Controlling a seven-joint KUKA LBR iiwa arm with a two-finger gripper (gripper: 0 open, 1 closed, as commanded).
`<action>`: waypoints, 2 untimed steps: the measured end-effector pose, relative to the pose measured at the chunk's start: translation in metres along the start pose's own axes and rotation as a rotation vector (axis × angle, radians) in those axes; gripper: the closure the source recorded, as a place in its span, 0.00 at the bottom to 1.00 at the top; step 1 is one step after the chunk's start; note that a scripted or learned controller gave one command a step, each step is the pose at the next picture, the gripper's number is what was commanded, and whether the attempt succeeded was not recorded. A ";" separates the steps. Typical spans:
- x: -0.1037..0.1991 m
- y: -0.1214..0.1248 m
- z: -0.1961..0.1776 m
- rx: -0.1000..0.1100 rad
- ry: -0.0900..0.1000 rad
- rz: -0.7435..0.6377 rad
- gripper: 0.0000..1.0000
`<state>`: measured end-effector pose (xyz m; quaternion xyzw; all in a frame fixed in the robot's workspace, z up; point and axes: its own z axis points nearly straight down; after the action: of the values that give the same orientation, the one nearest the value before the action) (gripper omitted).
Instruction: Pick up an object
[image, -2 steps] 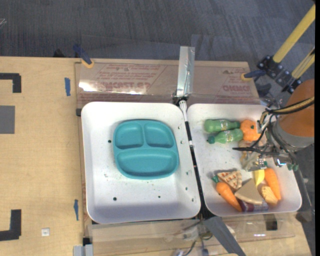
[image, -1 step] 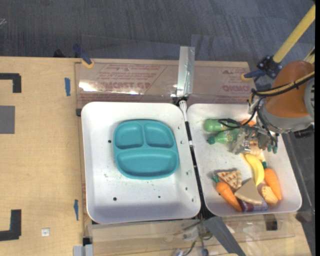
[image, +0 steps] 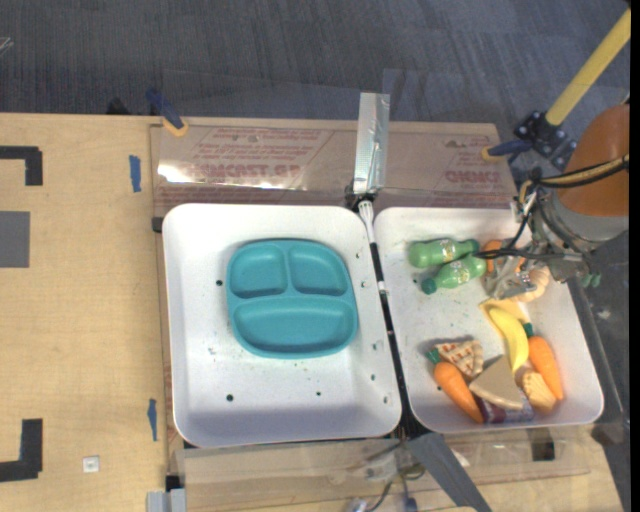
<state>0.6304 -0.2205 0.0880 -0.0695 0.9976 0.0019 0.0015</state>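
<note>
Camera view, looking down at a slant on a desk carrying two shallow white bins side by side. The left bin, centre of the frame, contains a teal divided plate lying flat with its three compartments facing up. The right bin contains toy foods: two green bottles lying on their sides near its upper edge, a yellow banana right of centre, an orange carrot just right of the banana, a second carrot at the lower left of the group, and a tan wedge-shaped piece between them, with several items touching. The arm enters at the upper right of the frame, orange band visible, and its gripper sits low over the bin's upper right area, just above the banana; clutter and cabling obscure it, so the state of the fingers cannot be told.
</note>
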 end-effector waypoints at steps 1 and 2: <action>-0.042 0.017 0.000 0.004 -0.008 0.185 1.00; 0.039 0.032 -0.001 0.005 -0.005 0.138 1.00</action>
<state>0.5874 -0.1944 0.0894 -0.0006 1.0000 -0.0006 0.0043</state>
